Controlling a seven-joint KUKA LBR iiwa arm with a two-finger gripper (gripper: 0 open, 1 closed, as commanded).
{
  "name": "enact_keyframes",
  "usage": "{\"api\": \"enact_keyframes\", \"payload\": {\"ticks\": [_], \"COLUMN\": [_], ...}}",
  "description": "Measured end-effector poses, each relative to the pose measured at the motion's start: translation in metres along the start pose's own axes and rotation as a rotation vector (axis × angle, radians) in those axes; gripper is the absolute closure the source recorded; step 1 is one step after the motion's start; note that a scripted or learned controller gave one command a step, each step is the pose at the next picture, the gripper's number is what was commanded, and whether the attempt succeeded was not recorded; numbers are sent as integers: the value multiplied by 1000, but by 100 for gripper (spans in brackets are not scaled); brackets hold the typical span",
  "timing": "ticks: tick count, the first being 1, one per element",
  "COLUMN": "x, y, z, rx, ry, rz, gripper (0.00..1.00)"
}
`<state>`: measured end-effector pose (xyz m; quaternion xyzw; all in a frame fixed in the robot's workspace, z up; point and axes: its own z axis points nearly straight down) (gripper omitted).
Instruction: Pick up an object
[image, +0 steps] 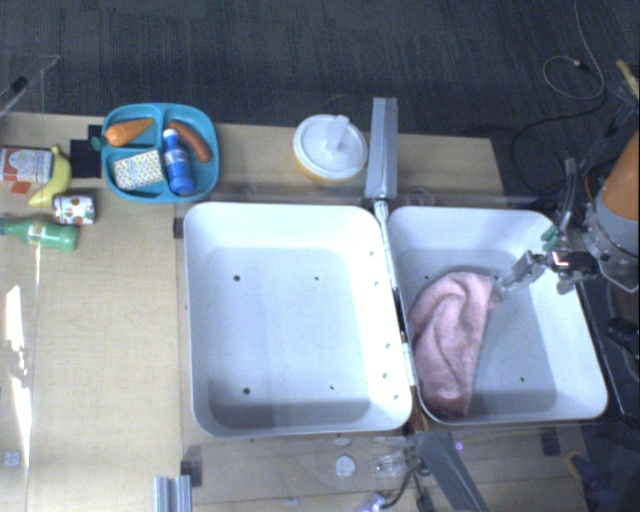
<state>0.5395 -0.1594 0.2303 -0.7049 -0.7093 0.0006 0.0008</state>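
1. Camera view: the gripper (540, 268) is seen over the right bin (560, 395), near its upper right side.
2. Whether it is spread or closed cannot be told.
3. A pink towel (448, 335) is seen bunched just left of and below the gripper, its upper end close to the gripper tip.
4. The left bin (290, 320) is set further left.

Pale wood worktop (100, 380), pretty evenly lit, with dark grey carpet-looking floor (300, 45) running along the far edge. A grey metal post (381, 150) stands at the back between the two white bins (290, 320). Some black cables (575, 90) snake across the floor at top right.
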Motion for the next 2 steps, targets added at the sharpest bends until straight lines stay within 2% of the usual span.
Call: {"api": "enact_keyframes", "payload": {"ticks": [1, 2], "x": [-13, 20], "y": [52, 38], "z": [133, 139], "rx": [-5, -21], "ry": [-1, -8], "rz": [-133, -257], "gripper": [0, 0]}}
